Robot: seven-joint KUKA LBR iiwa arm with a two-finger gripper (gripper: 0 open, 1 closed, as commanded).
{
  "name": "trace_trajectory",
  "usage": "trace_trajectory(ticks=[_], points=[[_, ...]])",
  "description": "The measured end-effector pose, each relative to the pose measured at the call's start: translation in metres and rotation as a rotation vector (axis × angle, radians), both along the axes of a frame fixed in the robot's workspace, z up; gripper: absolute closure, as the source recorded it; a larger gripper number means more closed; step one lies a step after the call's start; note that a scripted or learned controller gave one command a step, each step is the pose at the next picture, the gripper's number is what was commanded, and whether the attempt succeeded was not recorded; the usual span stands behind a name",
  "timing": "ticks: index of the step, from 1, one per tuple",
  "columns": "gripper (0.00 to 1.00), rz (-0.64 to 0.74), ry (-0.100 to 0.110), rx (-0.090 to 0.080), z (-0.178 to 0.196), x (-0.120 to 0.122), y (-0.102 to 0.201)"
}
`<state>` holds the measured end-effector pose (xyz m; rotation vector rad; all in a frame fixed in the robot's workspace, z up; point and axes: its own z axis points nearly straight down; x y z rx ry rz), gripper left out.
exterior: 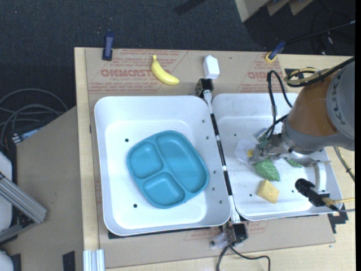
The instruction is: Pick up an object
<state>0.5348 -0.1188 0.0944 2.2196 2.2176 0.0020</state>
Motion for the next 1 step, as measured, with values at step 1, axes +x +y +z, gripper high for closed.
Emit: trace_trajectory(ticks=[1], points=[[1.0,0.003,0.001,0.003,0.1202,0.0153,0.0573]])
